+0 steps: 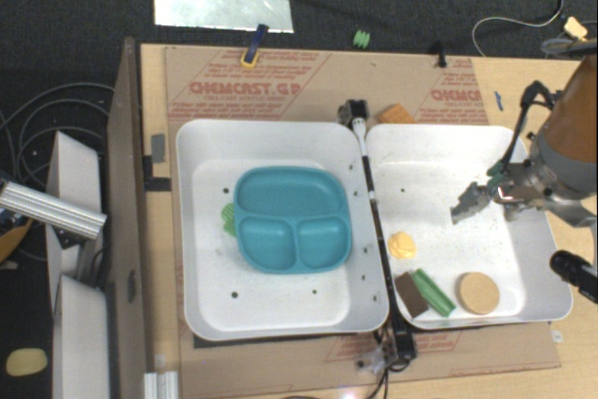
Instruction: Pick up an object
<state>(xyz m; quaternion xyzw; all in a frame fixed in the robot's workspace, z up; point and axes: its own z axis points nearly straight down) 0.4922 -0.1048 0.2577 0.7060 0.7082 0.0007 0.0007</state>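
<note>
My gripper (465,204) hangs over the middle of the right bin (439,149), above bare white floor, and nothing shows in it. Below and left of it lies a small yellow object (402,245). Along the bin's front edge sit a dark brown block (410,293), a green cylinder (434,292) leaning against it, and a tan round disc (479,292). The left bin (201,201) holds a teal divided plate (292,218) with a green item (227,218) poking out from under its left edge.
An orange block (396,114) rests on the cardboard just behind the bins, beside a black clamp (354,113) on the divider between them. The arm's grey body (565,154) stands over the right bin's right side. Cables lie on the floor to the left.
</note>
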